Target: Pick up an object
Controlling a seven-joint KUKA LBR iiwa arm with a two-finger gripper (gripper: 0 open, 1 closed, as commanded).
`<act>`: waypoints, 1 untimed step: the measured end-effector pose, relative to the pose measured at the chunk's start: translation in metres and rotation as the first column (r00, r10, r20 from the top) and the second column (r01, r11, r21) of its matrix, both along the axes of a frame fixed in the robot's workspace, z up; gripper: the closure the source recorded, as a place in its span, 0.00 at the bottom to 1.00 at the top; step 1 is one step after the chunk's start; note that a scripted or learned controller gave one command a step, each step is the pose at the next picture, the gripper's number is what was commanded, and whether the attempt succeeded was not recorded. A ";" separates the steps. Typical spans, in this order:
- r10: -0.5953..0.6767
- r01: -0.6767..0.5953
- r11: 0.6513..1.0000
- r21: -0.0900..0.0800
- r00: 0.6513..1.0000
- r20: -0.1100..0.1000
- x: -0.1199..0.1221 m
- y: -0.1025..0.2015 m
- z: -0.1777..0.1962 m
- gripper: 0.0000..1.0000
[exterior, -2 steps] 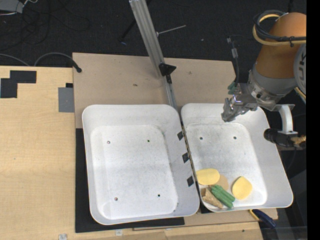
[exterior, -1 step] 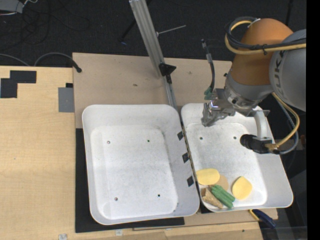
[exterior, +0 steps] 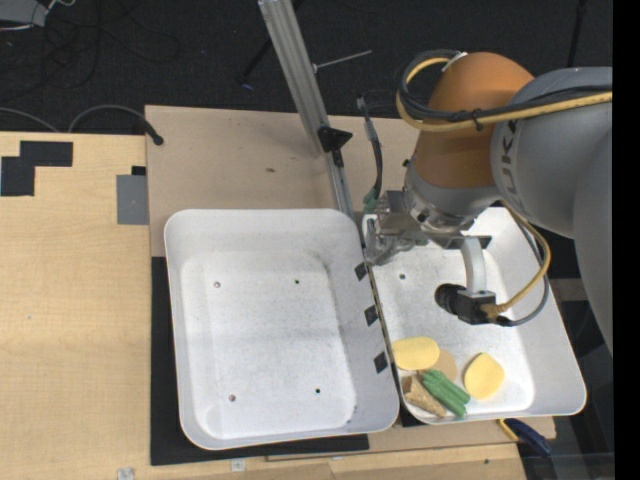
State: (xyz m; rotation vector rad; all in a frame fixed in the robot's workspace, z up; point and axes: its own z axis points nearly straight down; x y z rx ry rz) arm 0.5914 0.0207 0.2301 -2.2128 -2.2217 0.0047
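Only stuff to grab is a little pile in the near corner of the right bin [exterior: 555, 393]: two yellow pieces [exterior: 415, 352] [exterior: 484, 375], a green stick [exterior: 446, 392] lying diagonally, and a tan scrap [exterior: 424, 399]. All of it sits toward the camera from the tool [exterior: 381, 238], which hangs over the bin's far-left edge by the divider. Can't tell how the tool is set from this angle.

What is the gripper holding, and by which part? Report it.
It cannot be told. The gripper hangs over the right bin near the divider, its tip hidden by the wrist. The yellow pieces and green piece lie apart.
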 end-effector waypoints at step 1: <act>0.001 -0.001 1.000 0.000 1.000 0.001 -0.011 0.051 0.009 1.00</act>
